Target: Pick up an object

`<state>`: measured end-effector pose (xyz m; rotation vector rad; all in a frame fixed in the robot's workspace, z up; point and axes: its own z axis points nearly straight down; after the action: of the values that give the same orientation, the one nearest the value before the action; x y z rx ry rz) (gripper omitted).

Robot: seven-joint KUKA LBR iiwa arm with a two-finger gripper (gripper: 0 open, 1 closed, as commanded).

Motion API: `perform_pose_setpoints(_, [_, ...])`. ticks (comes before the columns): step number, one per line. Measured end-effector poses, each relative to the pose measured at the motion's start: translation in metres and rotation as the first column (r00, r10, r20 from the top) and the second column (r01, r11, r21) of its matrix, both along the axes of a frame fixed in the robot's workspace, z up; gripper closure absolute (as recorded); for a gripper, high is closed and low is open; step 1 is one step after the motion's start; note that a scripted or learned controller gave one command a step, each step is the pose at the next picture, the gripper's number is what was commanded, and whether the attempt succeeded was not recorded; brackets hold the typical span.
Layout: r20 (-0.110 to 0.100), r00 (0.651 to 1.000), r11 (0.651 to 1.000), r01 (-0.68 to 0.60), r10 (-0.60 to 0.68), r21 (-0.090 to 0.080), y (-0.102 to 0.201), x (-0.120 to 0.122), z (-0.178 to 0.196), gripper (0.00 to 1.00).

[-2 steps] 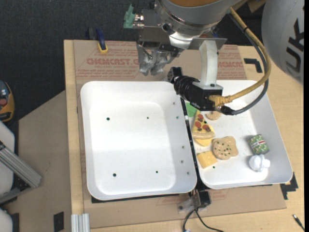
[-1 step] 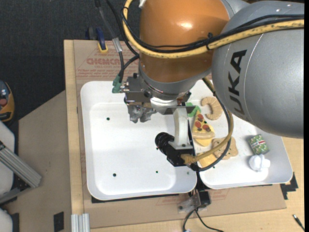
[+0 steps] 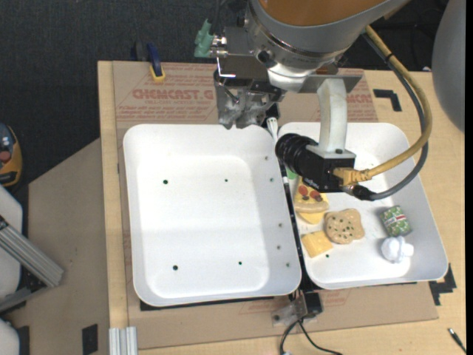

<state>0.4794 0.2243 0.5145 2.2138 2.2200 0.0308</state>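
Note:
My gripper (image 3: 246,114) hangs over the back rim of the left bin (image 3: 199,220), near the divide between the two bins. Nothing is visible in it. The right bin (image 3: 425,198) holds the objects: a round brown cookie (image 3: 344,226), a yellow cheese wedge (image 3: 317,245), a pale pastry with red bits (image 3: 310,200), a green, white and red block (image 3: 395,220) and a small white lump (image 3: 397,251). They lie in the front half of that bin, right of and nearer than the gripper.
A black cylinder-shaped module (image 3: 314,165) on a white bracket, with a yellow cable (image 3: 414,150), hangs over the right bin's left side and hides part of it. The arm's big grey and orange body (image 3: 325,6) covers the back of the bench. A blue-yellow clamp (image 3: 154,61) sits at the back left.

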Motion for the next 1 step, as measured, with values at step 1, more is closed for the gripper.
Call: perform_pose_setpoints(1, [-0.034,0.999,1.0,0.004,-0.005,-0.017,-0.0003,0.0118,-0.1538,1.0])
